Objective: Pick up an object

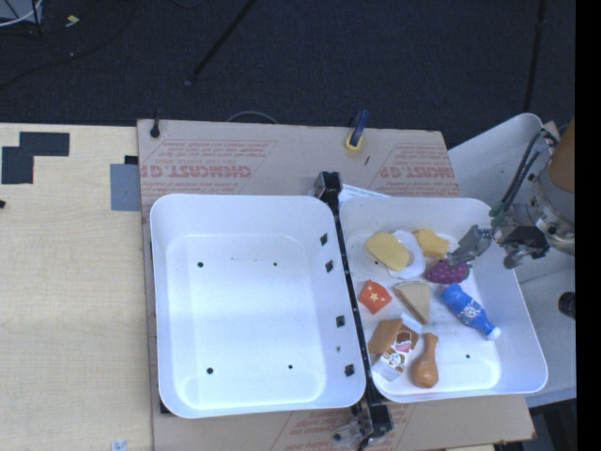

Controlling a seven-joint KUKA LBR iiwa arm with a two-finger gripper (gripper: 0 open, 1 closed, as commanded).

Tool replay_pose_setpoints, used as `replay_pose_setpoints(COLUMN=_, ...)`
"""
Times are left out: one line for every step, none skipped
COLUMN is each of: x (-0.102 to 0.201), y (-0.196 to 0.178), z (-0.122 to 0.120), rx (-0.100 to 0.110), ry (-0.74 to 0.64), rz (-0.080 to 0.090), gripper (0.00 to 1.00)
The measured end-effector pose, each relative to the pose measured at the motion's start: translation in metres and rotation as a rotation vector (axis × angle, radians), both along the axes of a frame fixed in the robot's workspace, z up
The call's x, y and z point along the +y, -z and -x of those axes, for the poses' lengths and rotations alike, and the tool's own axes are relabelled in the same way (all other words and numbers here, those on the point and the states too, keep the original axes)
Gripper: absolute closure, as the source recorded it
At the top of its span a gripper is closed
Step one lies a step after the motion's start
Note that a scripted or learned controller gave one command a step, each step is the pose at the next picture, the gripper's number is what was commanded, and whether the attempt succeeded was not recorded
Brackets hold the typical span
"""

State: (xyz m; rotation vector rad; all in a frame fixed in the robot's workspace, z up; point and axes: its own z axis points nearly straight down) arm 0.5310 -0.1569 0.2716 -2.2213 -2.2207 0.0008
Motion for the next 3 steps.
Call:
replay_pose_setpoints(x=-0.014, y=0.135, z=0.049, rx=0.008, ry=0.001, rz=-0.003, gripper=0.00)
replay_pose_setpoints(x=0.049, y=0.186, z=-0.002, rx=-0.003, ry=-0.004, rz=0.000, gripper=0.00)
replay_pose_setpoints(x=0.046, y=0.175, z=0.001, rx=0.003, ry=0.004, rz=-0.002, gripper=1.00)
